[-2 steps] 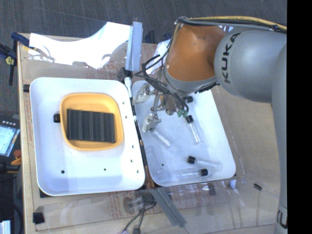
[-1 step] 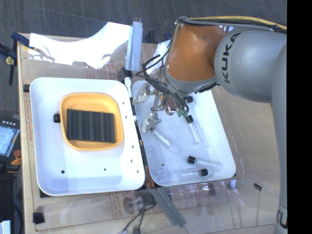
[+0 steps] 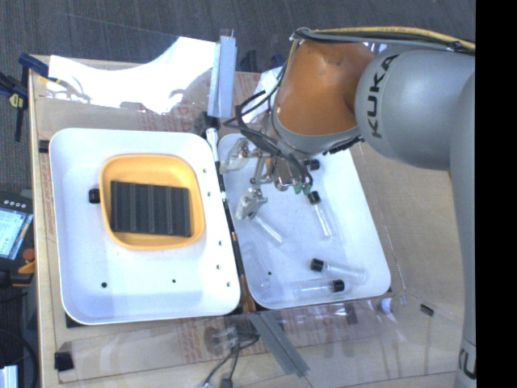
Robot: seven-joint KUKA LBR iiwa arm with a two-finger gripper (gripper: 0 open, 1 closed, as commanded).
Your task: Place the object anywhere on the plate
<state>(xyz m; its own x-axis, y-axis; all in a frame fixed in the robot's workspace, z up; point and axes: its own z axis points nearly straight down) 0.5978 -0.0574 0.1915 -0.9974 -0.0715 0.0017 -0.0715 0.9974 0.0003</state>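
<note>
Hovering over the right bin (image 3: 367, 217), the hand (image 3: 279, 176) is showing no readable grip state. Clear tubes (image 3: 321, 215), lying there apart from the yellow plate (image 3: 149, 166), are looking light, slippery, fragile; mid-body hold is seeming best.

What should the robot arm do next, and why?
Probably lower the gripper onto one clear tube and grab it. The tubes lie loose in the right bin, and none is visibly in the jaws. The yellow plate with its dark rack sits in the left bin, so the carry comes after a grab.
</note>
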